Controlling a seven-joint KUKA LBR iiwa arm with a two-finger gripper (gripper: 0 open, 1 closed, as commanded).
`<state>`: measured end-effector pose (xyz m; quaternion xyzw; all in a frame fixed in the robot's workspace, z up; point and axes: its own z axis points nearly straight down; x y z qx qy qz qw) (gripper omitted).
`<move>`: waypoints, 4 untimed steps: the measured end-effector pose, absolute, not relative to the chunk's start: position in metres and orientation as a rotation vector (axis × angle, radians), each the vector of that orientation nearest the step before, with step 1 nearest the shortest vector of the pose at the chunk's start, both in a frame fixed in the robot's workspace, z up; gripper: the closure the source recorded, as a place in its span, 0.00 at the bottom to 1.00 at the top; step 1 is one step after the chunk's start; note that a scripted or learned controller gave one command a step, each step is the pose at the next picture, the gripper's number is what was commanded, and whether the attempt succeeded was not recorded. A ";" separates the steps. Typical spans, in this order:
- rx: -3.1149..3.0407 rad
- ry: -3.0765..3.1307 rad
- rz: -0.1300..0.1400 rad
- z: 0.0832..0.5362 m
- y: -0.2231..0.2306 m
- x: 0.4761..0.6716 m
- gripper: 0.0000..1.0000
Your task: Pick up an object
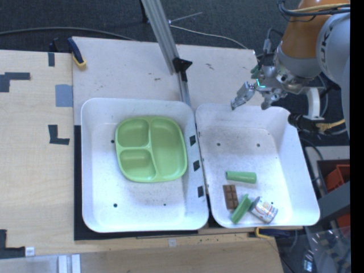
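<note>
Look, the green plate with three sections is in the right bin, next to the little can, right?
Not quite. The camera view shows the green plate in the left bin. The little can is in the right bin, beside the brown bar.

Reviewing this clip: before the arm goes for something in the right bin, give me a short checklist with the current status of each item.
1. Two-finger gripper carries nothing: ok, nothing between its fingers.
2. Fingers parted for a grasp: ok, they look spread.
3. Gripper above a target: not ok, it hangs over the far rim of the right white bin.
4. Targets in sight: ok, green cylindrical block, brown chocolate-like bar, green stick and small crumpled can lie near the front.
5. Targets well spaced: not ok, bar, stick and can crowd together.
</note>
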<state>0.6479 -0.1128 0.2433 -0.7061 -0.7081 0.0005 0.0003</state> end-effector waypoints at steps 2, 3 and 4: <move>-2.217 -2.221 0.009 0.134 -0.110 0.644 0.00; -2.219 -2.225 0.004 0.087 -0.110 0.644 0.00; -2.216 -2.225 0.003 0.098 -0.109 0.644 1.00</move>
